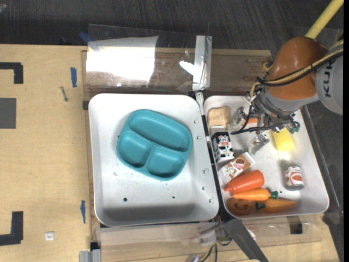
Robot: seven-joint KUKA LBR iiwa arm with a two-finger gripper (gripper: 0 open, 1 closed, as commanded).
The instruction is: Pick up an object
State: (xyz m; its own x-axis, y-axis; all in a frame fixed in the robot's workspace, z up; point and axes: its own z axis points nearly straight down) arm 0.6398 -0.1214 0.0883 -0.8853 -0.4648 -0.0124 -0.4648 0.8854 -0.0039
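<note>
Left bin (103, 146) carries a teal divided tray (154, 143) at its centre. Right bin (316, 171) is crowded: two carrots (252, 188) along its near edge, a yellow block (284, 140) by the far right side, a small red-and-white can (294, 176) nearer. The claw (260, 137) hangs over the far half, beside the block; its grip, I can't tell.

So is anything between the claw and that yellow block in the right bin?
Nothing visible. The claw hangs in the shallow white right bin just left of the yellow block, with bare bin floor between them. The small red-and-white cup sits below, apart.
</note>
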